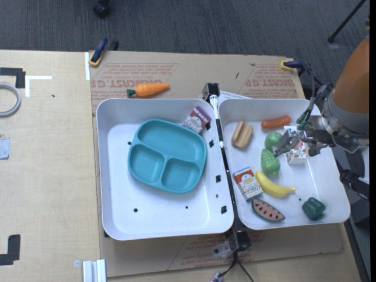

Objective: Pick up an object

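Camera view: I see my gripper (292,141) low over the small white carton (298,153), jaws spread; crowding green vegetables (271,155) could spoil the grasp.

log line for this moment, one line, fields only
arm: over right bin | gripper: above white carton, beside green corn | holding: not confirmed | left bin: teal tray

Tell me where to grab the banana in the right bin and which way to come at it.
Grip the banana across its narrow middle, coming straight down from above. It lies flat on the bin floor, long and curved, running left to right, so fingers should close across its short width. Watch the small carton touching its left end and the watermelon slice just below.
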Controlling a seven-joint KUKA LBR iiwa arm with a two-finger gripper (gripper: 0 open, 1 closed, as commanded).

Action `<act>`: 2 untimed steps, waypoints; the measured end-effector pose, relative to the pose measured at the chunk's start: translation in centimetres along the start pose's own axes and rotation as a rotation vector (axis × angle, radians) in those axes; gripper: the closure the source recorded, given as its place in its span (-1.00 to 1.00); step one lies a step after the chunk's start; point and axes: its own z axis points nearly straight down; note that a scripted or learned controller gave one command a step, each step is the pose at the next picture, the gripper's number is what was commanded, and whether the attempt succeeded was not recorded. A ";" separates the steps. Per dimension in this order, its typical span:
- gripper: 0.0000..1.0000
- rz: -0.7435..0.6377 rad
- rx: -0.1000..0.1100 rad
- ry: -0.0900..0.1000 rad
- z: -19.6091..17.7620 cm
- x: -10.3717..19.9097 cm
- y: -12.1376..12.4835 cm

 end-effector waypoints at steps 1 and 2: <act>-1.00 0.164 0.001 0.001 14.7 -2.0 4.9; 1.00 0.167 0.001 0.001 13.8 -2.1 4.9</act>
